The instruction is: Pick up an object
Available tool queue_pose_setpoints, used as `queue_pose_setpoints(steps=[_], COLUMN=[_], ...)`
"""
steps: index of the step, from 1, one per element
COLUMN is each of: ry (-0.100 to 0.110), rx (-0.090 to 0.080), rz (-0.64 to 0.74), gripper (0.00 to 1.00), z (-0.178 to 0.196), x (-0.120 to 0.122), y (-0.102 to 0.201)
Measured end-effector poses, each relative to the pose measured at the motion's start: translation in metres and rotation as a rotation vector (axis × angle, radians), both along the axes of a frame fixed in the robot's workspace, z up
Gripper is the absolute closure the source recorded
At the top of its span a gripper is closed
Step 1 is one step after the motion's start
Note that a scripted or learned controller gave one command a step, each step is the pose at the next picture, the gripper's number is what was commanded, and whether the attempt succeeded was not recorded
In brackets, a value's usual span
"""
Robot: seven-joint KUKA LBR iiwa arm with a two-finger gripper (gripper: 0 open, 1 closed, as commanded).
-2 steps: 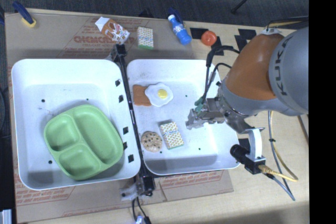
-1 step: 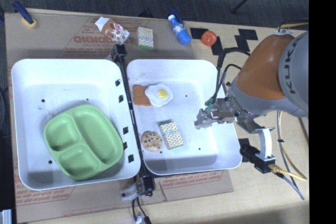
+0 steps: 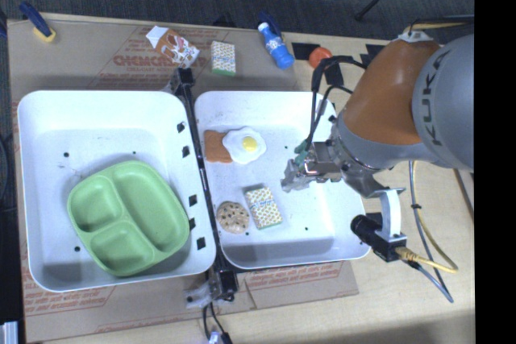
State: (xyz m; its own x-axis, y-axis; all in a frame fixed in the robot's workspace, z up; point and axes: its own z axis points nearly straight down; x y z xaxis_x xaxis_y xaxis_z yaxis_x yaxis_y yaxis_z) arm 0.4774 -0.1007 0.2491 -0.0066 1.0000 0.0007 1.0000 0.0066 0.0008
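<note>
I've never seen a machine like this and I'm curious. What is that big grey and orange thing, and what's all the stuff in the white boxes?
That big thing is a robot arm, reaching in from the right. At its tip is a gripper, a little two-finger hand. The camera sits above the bench, looking down at a slant.

The left bin holds a green divided plate. The right bin holds toy food: a fried egg touching a piece of toast, a cookie and a patterned cracker.

The gripper hangs over the right bin, beside the food. Nothing is between its fingers; its job is to pick something up.
</note>
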Motion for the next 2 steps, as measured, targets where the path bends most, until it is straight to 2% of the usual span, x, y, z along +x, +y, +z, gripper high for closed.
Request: queue_pose_setpoints(steps=[1,2], ry=[0.005,0.003], rx=[-0.001,-0.002], rz=[0.0,-0.001], gripper=[1.0,1.0], z=[-0.023,-0.038], x=[-0.001,0.013], y=[-0.003,-0.013])
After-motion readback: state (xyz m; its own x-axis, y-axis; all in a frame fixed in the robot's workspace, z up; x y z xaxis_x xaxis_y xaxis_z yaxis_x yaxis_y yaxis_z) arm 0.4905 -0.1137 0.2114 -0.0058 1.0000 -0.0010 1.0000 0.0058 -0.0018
